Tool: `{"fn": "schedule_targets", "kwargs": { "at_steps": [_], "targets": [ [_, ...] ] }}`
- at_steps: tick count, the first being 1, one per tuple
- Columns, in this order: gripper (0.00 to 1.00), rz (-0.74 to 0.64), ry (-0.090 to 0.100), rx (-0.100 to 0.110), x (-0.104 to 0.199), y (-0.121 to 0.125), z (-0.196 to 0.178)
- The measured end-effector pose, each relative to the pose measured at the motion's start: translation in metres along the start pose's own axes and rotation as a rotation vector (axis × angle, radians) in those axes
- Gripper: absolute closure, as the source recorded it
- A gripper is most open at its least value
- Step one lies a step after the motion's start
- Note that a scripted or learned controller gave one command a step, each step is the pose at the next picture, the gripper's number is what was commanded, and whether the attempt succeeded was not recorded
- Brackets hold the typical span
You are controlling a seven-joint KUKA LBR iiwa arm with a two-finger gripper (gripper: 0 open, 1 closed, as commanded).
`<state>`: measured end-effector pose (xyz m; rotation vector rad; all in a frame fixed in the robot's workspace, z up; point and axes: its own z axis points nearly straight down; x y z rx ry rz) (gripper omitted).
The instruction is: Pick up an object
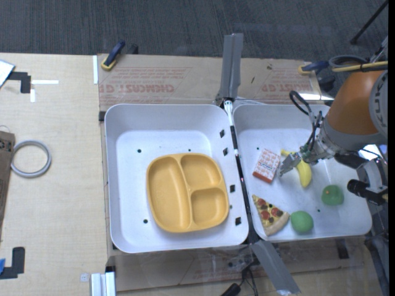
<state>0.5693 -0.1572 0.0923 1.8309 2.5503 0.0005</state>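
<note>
Gripper (290,163) low in right bin (247,122), fingers spread, unclenched, touching banana (303,174); red-and-white packet (266,165) just beside, pizza slice (270,215) near front rim. Bare floor along back wall. Packet print too small to read.

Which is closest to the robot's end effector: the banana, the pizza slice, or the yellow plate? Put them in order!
From the end effector:
1. Banana, right beside it in the right bin.
2. Pizza slice, by that bin's front edge.
3. Yellow plate, over in the left bin.
</note>
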Motion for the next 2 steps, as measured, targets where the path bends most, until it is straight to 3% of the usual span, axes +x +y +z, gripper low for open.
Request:
{"fn": "schedule_targets", "kwargs": {
  "at_steps": [1,2],
  "targets": [
    [1.0,0.004,-0.001,-0.001,-0.001,0.0,-0.009],
    [1.0,0.113,-0.001,0.002,-0.01,0.018,-0.106]
  ]
}}
